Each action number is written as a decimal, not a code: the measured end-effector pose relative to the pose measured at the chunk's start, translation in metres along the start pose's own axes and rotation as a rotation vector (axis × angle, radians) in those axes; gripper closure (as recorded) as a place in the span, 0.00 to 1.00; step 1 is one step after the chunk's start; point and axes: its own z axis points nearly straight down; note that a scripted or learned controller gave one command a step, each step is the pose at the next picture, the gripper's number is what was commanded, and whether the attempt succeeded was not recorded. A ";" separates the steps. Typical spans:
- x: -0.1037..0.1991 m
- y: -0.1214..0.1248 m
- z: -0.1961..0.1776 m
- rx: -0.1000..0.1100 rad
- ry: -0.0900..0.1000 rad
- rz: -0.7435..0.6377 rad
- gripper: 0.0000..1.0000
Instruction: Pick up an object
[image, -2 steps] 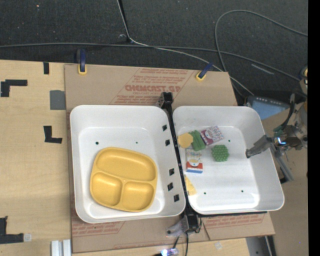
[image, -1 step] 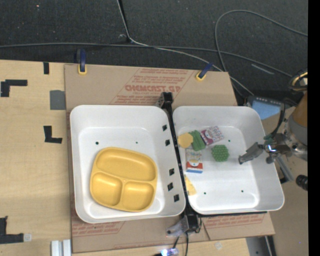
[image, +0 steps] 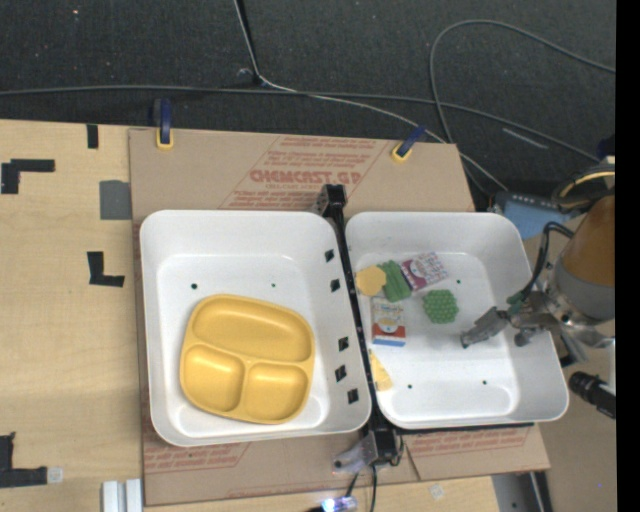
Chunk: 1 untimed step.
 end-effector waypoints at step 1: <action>-0.002 -0.010 0.057 0.001 0.000 0.001 0.00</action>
